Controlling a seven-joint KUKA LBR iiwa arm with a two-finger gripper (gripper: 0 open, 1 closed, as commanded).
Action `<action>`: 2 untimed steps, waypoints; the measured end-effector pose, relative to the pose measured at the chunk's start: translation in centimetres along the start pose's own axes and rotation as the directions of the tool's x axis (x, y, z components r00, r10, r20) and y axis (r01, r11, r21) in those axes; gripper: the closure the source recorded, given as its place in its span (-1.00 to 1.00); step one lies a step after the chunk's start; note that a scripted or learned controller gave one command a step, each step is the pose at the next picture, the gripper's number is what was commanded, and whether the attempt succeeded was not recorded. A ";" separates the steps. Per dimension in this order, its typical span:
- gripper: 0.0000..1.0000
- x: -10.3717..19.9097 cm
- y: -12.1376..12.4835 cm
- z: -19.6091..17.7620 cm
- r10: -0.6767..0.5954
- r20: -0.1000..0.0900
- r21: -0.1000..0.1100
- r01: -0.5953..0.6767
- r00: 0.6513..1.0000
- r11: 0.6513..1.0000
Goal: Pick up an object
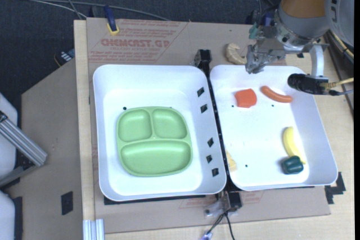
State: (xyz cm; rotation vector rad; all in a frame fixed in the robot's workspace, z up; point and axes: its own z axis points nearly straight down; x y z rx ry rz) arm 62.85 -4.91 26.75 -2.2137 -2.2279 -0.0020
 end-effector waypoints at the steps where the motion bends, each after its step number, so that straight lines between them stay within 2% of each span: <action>1: 1.00 5.4 0.3 1.8 0.001 0.000 0.004 -0.001 1.000 1.000; 2: 1.00 10.4 -0.3 3.2 0.001 -0.001 0.005 -0.001 1.000 1.000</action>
